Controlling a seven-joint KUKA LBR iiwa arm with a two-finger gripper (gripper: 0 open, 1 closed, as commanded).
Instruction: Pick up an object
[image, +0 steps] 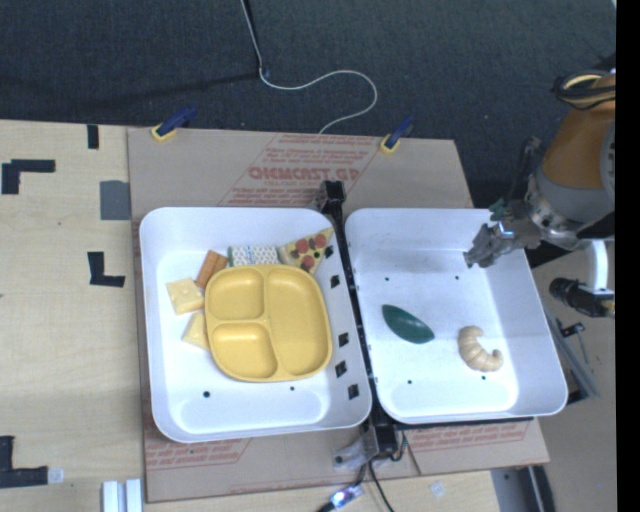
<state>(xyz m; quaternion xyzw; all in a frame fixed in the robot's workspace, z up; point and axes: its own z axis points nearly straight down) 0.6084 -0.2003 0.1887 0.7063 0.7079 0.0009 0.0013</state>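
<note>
- grey two-finger gripper (481, 252) hovering over right shallow white bin (520, 330)'s far right corner; finger state: cannot tell.
- dark green leaf-shaped object (408, 324) and cream croissant-shaped toy (479, 349) lying apart below it.

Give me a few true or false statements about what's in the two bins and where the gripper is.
1. The yellow plate lies in the left bin. True.
2. The green object sits on the plate. False: it lies in the right bin.
3. The croissant shares a bin with the green object. True.
4. The gripper hangs over the left bin. False: it is at the right bin's far right corner.
</note>
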